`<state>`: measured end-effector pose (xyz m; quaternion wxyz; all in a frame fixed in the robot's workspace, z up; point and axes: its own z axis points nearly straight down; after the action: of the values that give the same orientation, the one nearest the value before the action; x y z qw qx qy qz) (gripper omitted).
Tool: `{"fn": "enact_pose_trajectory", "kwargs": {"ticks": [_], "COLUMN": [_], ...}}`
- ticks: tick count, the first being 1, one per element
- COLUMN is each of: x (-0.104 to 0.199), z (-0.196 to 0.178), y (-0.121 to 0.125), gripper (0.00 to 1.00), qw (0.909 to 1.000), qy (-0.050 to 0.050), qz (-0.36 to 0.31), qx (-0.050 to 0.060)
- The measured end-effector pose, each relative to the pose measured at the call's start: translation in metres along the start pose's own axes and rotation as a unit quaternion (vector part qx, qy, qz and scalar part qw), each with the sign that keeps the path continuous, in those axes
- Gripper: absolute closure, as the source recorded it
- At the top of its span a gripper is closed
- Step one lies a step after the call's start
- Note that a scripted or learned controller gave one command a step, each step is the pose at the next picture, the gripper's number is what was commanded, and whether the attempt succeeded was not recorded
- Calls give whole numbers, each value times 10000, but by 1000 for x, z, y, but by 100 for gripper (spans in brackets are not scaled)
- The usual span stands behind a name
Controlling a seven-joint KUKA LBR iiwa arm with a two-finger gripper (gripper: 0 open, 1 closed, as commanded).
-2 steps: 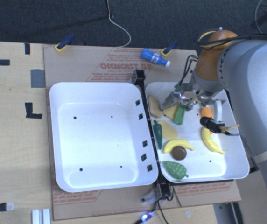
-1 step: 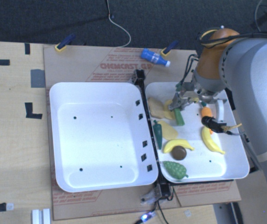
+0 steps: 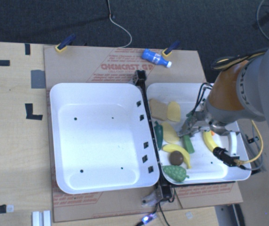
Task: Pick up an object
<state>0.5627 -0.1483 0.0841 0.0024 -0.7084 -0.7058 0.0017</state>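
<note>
The gripper [image 3: 187, 129] sits low in the right bin [image 3: 219, 174]; I cannot tell how its fingers stand. Toys lie just beside it: a green stick [image 3: 187, 143], bananas [image 3: 179, 152], a brown ball [image 3: 176, 158].

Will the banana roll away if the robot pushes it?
Probably not far. The banana is curved, so it would likely spin or slide rather than roll. It looks smooth, so it may slip in the jaws. A brown ball sits against it and might get nudged too.
</note>
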Motion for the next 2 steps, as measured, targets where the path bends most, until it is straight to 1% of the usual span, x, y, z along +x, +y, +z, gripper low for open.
{"fn": "enact_pose_trajectory", "kwargs": {"ticks": [1,2], "x": [27,24], "z": [-45,-19], "y": [13,-31], "gripper": [100,100], "qw": [10000,10000], "qy": [-1,-1], "qz": [-38,-16], "qx": [-43,-1]}}
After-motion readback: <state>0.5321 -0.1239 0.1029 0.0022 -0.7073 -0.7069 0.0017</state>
